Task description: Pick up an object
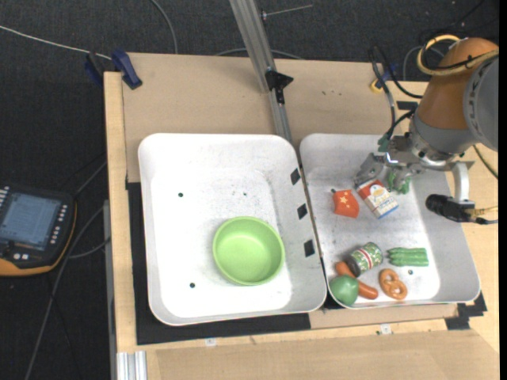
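My claw (386,170) hangs low over the right bin (444,287), its prongs spread apart with nothing between them, just above a small white carton (381,199) with red and blue print. That carton looks like my nearest target, and it lies tilted, just beside a red block (345,203). The risk, as I judge it, is that one prong lands on the carton's top edge instead of alongside it and pushes it flat or skids it into the red block, so I close on air. Coming down between the two could also nudge both away. Nearer the front rim sit a small can (364,257), a green ridged piece (407,256), a pretzel (392,283) and a green round fruit (344,290). A green bowl (248,250) sits alone in the left bin (166,212). The carton and the can carry printing, but it is too small for me to read, so I cannot name a brand.
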Robot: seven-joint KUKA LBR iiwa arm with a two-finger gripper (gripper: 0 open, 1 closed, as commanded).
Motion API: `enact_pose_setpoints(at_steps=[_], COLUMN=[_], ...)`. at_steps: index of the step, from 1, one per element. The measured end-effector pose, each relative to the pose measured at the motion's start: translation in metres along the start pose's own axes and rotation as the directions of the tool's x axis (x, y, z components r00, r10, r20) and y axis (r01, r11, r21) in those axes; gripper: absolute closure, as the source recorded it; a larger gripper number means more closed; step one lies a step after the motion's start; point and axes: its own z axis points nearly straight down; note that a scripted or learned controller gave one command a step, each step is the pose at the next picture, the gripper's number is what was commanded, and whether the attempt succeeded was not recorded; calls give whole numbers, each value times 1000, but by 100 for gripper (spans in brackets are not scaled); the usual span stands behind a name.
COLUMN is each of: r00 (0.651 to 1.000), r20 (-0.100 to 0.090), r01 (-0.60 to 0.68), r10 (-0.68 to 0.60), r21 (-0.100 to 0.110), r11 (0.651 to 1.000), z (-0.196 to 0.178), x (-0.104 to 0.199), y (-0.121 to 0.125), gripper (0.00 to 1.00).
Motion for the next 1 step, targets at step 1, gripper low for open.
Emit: enact_pose_setpoints(at_steps=[1], r00=[1000], r20=[0], r01=[1], r10=[-1], r21=[-2], r11=[1000], z=[23], x=[0], y=[0], gripper=[0])
